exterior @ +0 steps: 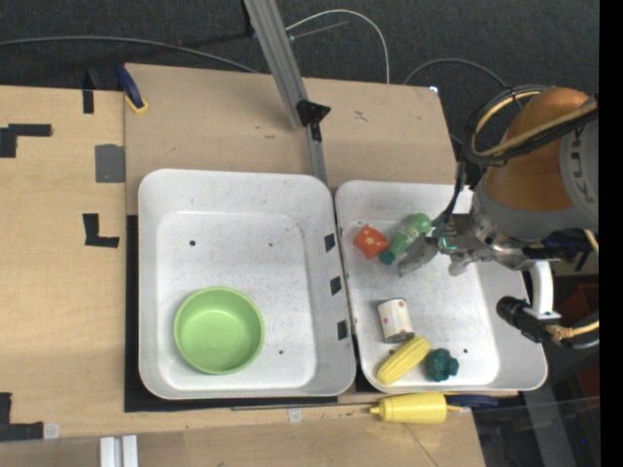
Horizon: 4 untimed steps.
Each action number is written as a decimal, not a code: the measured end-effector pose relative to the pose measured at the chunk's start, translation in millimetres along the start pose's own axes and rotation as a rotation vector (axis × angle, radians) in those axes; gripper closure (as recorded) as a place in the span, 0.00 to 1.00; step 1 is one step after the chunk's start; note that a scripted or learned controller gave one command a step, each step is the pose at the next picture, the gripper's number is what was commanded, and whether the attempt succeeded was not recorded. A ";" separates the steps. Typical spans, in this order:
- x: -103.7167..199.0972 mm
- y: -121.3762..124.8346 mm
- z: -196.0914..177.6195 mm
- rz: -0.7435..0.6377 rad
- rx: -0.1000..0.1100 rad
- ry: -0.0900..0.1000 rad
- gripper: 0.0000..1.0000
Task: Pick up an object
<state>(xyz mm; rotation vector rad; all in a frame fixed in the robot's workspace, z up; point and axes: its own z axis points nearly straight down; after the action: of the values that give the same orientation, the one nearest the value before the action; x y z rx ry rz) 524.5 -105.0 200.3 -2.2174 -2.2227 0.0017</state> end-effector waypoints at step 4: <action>-0.1 -6.8 101.1 0.001 0.000 0.000 1.00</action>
<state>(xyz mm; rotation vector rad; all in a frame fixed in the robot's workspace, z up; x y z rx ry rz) 517.4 -105.0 99.2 -2.2189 -2.2216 0.0013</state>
